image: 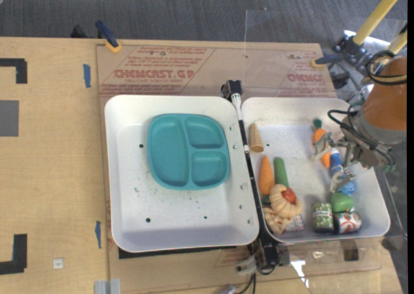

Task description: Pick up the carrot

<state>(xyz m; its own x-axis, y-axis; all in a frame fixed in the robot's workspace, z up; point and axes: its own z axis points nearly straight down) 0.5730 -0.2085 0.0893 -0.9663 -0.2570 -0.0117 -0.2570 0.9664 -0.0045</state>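
The carrot (265,175) lies near the right bin's (378,202) left wall, just beside a green vegetable (280,172). The gripper (346,168) hangs over toys at the bin's right side; whether it is open, I cannot tell. A teal plate (189,150) sits in the left bin (123,176).

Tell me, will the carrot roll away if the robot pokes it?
Probably a little: the carrot looks round and tapered, so it might roll in a curve. The green cucumber-like toy alongside would likely block it on that side. It looks like smooth plastic, so maybe slippery.
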